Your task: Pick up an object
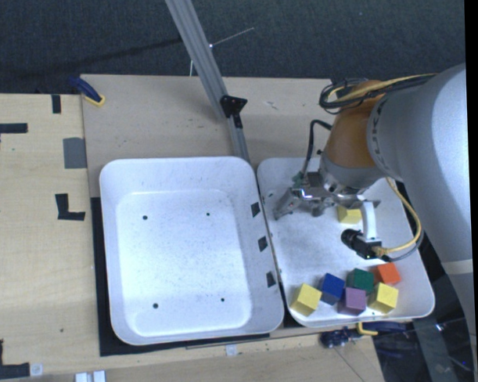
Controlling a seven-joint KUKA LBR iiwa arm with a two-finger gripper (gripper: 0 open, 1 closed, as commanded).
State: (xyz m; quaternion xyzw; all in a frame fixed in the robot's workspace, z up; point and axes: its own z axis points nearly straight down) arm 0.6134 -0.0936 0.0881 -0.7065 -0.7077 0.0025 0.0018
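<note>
My gripper (pixel 317 198) hangs over the upper part of the right bin (pixel 303 247), below the grey arm with its orange band. A small yellow cube (pixel 349 215) lies right beside it, partly hidden by the wrist. Along the bin's near edge sits a cluster of cubes: yellow (pixel 307 299), blue (pixel 332 287), green (pixel 359 280), purple (pixel 355 300), orange (pixel 388 273) and another yellow (pixel 386 297). None of them touches the gripper.
The left bin (pixel 114 191) stands next to the right one, sharing a raised middle rim. A slanted metal pole (pixel 207 62) rises behind the bins. A black cable (pixel 358 243) loops over the right bin near the arm.
</note>
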